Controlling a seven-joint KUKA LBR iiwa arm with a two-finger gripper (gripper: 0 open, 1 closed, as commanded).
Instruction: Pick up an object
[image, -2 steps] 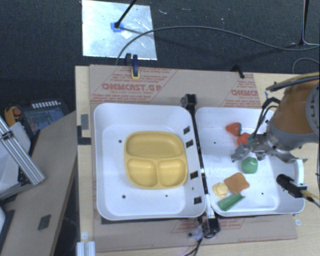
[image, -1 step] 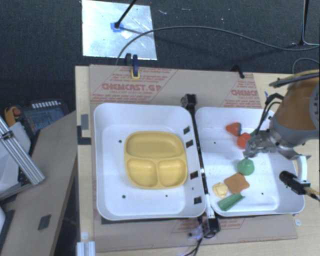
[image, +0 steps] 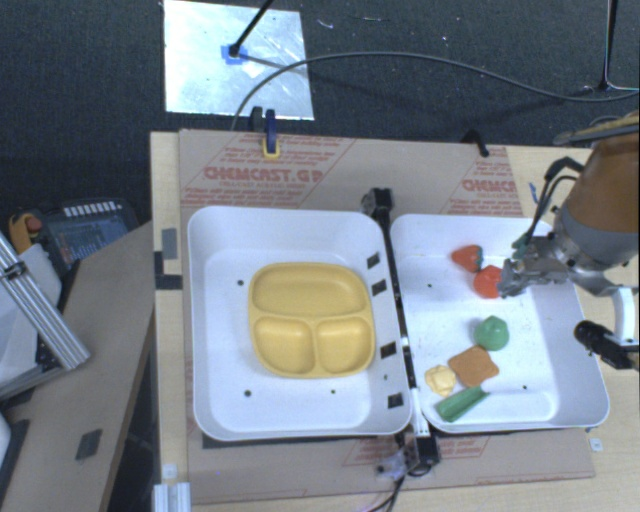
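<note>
Arm (image: 600, 200) reaches in at the right edge of the frame, gripper (image: 512, 275) low over the right bin (image: 570, 400), in its upper part. Tips sit right against a red piece (image: 487, 283); a second red piece (image: 466, 258) lies just up-left of it. Can't tell how the fingers are set: they blur into the wrist hardware, and nothing is visibly between them, so no hold to report.

Other candidates lie lower in the same bin: green ball (image: 491, 332), orange piece (image: 473, 366), yellow piece (image: 440, 379), green stick (image: 461, 403), the last three clustered and touching near the bottom left corner. Left bin (image: 215, 300) carries a yellow tray (image: 310, 318), well apart from the gripper.

Step, as I judge it: at the grasp point on the red piece, before any lift. Next move needs the fingers to straddle that piece, close, then rise straight up. Risk: the piece gets nudged aside toward its red neighbour rather than caught.
</note>
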